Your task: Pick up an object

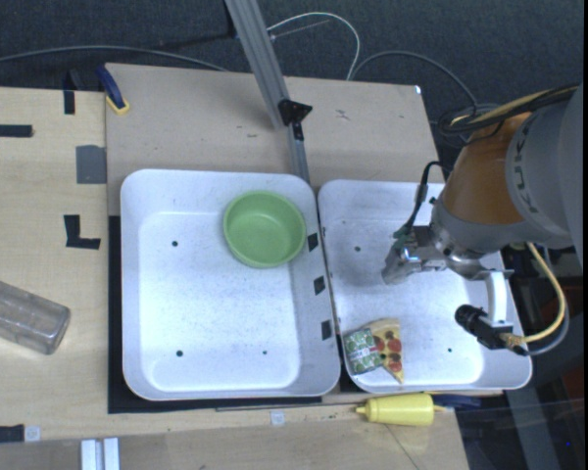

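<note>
Gripper (400, 264) over right white bin (441, 360) — finger state cannot be judged. Small flat printed packet (374, 349) lies near that bin's front-left corner — likely light, crinkly; pinch across its raised middle.

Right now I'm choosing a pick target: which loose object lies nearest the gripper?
The printed food packet, lying in the gripper's own right bin; the green bowl sits in the left bin.
</note>
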You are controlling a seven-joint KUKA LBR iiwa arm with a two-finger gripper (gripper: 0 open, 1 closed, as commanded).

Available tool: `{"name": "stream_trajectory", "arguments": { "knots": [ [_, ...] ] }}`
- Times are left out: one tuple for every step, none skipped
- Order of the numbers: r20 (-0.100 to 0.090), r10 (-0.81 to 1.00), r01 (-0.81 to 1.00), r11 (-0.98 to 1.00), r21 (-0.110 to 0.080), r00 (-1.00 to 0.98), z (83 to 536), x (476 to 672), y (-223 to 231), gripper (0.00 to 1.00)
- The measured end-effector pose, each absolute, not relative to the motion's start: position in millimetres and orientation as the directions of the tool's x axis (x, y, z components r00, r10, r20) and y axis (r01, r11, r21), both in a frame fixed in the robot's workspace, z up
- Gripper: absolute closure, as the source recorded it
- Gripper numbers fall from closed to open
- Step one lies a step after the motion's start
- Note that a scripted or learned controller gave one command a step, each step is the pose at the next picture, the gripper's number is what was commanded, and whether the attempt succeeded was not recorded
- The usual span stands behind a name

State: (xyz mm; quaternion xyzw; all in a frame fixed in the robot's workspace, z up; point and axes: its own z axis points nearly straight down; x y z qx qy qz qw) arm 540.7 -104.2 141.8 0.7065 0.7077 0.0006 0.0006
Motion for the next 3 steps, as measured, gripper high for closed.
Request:
{"name": "stream_trajectory", "arguments": {
  "knots": [
    [0.000, 1.000, 1.000, 0.002, 0.002, -0.002, 186, 536.4, -101, 1.00],
    [-0.001, 1.000, 1.000, 0.003, 0.005, -0.003, 245, 542.4, -94, 1.00],
    [0.002, 1.000, 1.000, 0.007, -0.001, -0.007, 252, 548.9, -41, 1.00]
  ]
}}
